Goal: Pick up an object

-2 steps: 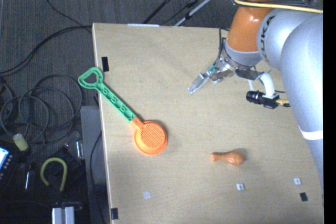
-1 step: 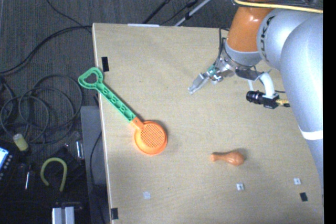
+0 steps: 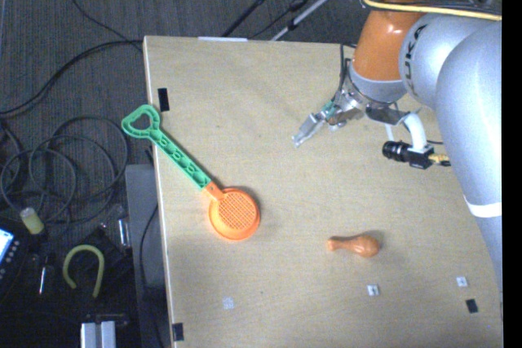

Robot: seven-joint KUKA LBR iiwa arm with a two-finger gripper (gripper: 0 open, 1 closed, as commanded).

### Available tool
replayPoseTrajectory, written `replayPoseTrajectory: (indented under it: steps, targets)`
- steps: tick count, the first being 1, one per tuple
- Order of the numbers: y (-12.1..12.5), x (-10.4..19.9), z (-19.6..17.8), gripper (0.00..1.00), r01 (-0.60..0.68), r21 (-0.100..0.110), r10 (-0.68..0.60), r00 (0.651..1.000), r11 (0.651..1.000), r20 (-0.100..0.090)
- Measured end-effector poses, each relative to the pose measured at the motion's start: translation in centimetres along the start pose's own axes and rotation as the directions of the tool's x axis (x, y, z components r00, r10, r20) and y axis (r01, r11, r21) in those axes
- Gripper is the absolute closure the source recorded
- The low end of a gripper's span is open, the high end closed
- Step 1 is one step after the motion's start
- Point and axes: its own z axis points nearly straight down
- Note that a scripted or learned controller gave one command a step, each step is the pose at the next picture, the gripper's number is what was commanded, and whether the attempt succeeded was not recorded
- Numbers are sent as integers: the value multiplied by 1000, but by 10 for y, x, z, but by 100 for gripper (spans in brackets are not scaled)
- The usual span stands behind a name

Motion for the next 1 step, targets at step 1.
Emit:
replayPoseTrajectory:
  steps: [1]
  targets:
    - [0,0,0,0,0,0,0,1000,1000,0]
